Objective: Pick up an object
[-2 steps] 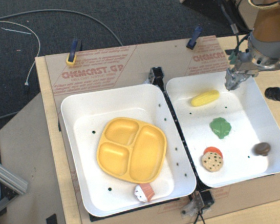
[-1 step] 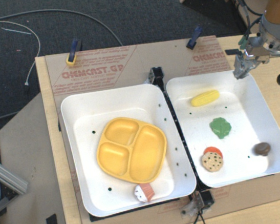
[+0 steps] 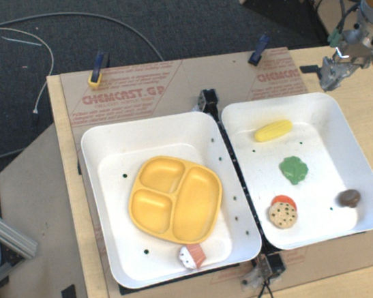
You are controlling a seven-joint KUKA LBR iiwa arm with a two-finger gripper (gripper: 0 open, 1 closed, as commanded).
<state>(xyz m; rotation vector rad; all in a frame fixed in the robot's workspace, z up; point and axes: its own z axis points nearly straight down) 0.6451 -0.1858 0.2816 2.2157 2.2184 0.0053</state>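
Nearest, a cookie and brown lump are scattered apart for easy picking; beyond the cookie, broccoli, then corn. Farthest, the claw is parked outside the bin; its state cannot be told.

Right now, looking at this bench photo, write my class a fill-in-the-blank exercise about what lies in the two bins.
1. The yellow divided plate lies in the ____ bin.
2. The corn cob is coloured ____.
3. The cookie lies nearest the camera's ____ edge of the right bin.
4. The gripper hovers outside the bins, past the right bin's far ____ corner.

Answers: left; yellow; bottom; right
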